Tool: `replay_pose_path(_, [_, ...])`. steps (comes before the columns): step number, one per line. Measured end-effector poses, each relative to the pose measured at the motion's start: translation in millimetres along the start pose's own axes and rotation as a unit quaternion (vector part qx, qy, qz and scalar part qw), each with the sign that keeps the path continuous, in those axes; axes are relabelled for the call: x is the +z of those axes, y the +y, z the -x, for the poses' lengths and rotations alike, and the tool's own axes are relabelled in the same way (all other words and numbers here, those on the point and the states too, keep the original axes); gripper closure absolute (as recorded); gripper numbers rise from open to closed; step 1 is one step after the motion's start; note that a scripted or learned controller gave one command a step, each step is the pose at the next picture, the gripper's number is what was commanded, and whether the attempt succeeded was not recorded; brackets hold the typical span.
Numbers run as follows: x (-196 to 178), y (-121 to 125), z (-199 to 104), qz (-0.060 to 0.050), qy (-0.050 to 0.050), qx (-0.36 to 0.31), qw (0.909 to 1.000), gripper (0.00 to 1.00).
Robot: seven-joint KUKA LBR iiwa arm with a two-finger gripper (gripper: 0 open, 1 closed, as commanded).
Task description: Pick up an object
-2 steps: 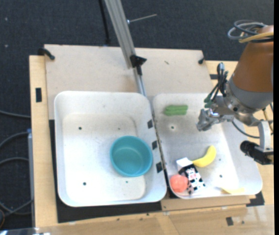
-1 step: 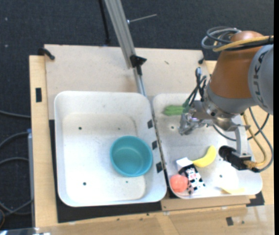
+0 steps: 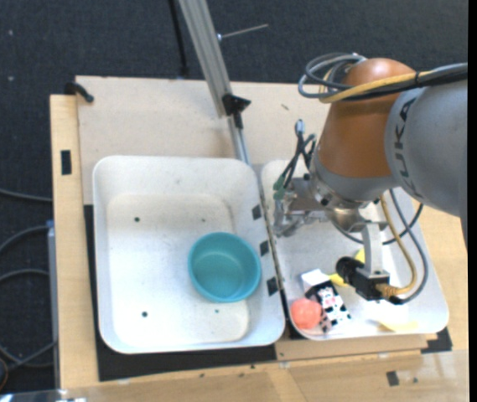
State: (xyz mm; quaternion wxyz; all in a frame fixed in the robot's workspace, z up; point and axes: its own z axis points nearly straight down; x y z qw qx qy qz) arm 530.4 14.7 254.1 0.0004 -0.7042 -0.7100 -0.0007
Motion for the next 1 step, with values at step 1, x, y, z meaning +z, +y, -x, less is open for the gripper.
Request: replay_pose_path(1, [11.1, 2.0, -60.6, -0.001, 0.000, 0.000, 1.0000, 1.00])
